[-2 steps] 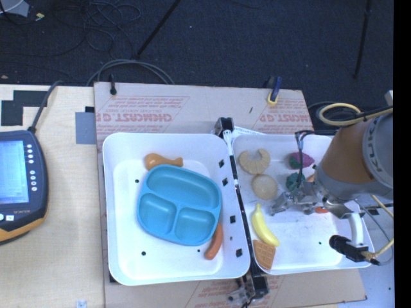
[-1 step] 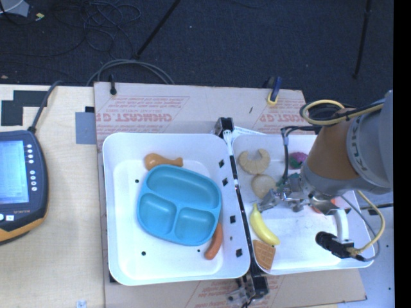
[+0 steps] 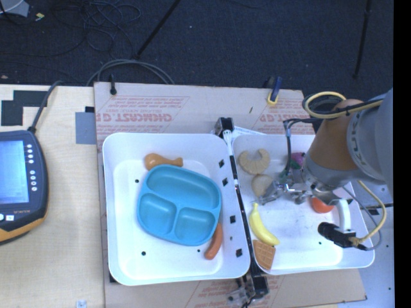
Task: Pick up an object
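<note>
Left bin (image 3: 122, 153), centre-left of frame: holds a blue divided tray (image 3: 178, 204), lying flat near the bin's middle. An orange drumstick-shaped toy (image 3: 162, 161) sits just above the tray, touching its upper edge. An orange-red sausage (image 3: 214, 241) lies at the tray's lower right corner, long axis running from upper right to lower left.

Right bin (image 3: 302, 258), centre-right of frame: holds a yellow banana (image 3: 262, 228) near its left wall, long axis near-vertical in frame and leaning slightly, upper end toward the top, lower end toward the lower right. A waffle-patterned cone piece (image 3: 264, 254) lies just below it, touching. Two tan bread-like pieces (image 3: 255, 162) sit in the upper left of this bin. An orange-red item (image 3: 321, 205) is partly hidden under the arm (identity unclear).

Arm (image 3: 350, 146): enters from the right, covering the bin's upper right.

Gripper (image 3: 286, 189): low over the right bin, beside the lower bread piece and above the banana; whether the fingers are spread or closed cannot be told.

Outside the bins: a control pendant (image 3: 18, 178) at the left edge.
</note>
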Action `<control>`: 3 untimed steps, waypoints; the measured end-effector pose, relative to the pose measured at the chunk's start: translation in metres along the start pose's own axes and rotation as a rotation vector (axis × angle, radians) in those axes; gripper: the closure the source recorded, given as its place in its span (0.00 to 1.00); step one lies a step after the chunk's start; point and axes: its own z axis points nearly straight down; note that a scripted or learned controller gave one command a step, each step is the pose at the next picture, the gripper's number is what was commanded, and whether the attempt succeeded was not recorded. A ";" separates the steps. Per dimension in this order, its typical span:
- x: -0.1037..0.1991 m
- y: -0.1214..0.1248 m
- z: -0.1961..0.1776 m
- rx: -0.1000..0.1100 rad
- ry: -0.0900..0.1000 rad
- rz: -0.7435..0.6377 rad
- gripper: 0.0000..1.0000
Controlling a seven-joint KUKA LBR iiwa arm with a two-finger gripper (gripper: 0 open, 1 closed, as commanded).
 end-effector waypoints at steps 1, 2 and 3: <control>-0.006 0.021 0.000 0.000 0.000 0.000 0.00; -0.005 0.020 -0.010 0.003 0.001 -0.004 1.00; -0.043 0.060 0.000 -0.002 -0.001 -0.001 1.00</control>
